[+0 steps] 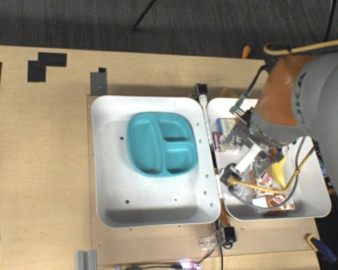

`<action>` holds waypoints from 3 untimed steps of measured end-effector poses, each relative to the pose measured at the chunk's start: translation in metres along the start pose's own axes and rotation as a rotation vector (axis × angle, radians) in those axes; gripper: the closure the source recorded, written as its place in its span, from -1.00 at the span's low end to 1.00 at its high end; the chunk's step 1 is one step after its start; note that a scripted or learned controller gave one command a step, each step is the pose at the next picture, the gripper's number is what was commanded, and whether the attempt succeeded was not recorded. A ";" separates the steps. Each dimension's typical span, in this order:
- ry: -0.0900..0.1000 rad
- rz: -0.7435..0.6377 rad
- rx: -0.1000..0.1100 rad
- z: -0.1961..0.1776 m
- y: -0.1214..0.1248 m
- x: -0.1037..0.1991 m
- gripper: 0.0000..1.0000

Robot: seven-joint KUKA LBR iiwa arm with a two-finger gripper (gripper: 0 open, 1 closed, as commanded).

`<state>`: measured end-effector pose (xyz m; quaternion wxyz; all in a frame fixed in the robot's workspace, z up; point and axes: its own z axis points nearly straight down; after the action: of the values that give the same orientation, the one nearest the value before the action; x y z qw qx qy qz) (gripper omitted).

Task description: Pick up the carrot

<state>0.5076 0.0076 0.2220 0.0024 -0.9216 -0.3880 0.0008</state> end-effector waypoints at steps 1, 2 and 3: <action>-0.002 -0.119 -0.002 0.015 0.008 -0.037 -1.00; -0.004 -0.155 -0.007 0.038 0.081 -0.040 -1.00; 0.002 0.132 -0.004 -0.005 0.040 -0.021 -1.00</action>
<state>0.5213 -0.0356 0.2266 0.0008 -0.9452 -0.3264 -0.0009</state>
